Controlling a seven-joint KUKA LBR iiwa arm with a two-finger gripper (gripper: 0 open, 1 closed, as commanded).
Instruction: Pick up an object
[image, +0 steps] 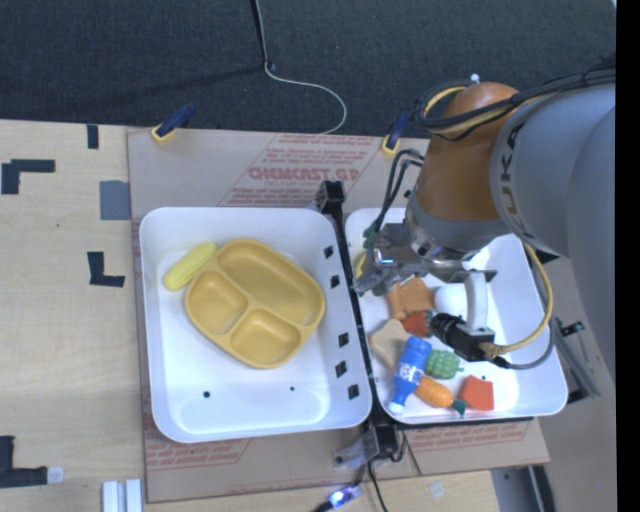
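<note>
The robot arm (480, 170) reaches down into the right bin (530, 400). Its gripper (385, 262) is low, near the left edge of that bin, close to the wall between the two bins. I cannot tell how the gripper is set, because the big arm hides most of it. Nothing can be seen held in it.

The toys lie in a pile in the right bin, toward its front edge. There is an orange block (410, 298), a blue bottle (409, 368), a carrot (437, 393) and a small red block (478, 393). The orange block is just beside the gripper. The bottle and carrot are touching each other.

The left bin (170, 400) has a yellow tray (252, 300) in the middle and a yellow corn (189, 265) by the tray's back left side.

So the job looks just started. The arm is down by the toys, but no toy is lifted yet. Grabbing one and raising it is still left to do.
</note>
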